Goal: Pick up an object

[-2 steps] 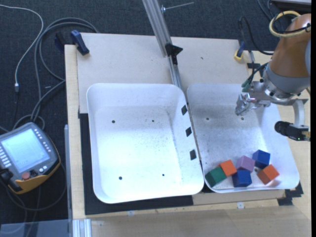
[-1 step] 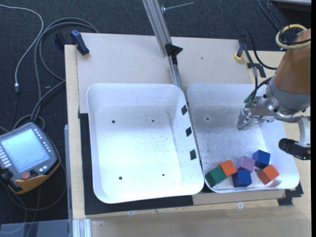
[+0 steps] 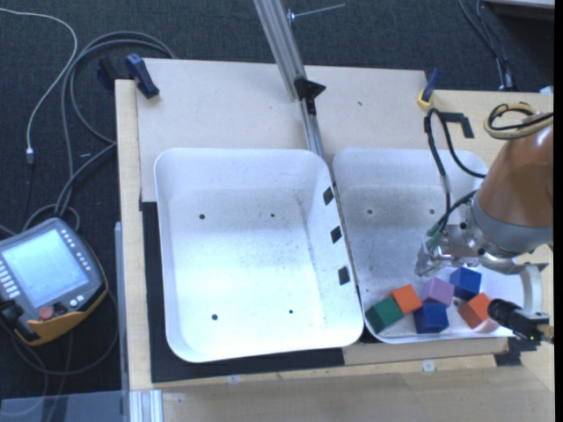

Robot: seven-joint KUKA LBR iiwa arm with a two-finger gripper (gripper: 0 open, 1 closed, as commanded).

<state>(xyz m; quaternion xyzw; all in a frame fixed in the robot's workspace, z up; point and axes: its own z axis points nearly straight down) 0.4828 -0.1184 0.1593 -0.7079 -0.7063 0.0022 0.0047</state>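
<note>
Several small blocks lie bunched in the near right corner of the right bin: a green one, an orange one, a lilac one, two blue ones and a second orange one. My gripper hangs low over the bin, just behind the lilac block and left of the farther blue block. The wrist and arm cover its tips. I see no block lifted off the bin floor.
The left bin sits beside the right one, with a ridge with black tabs between them. A metal pole slants over the bench from the back. Cables loop behind the arm. A teach pendant lies on the floor at left.
</note>
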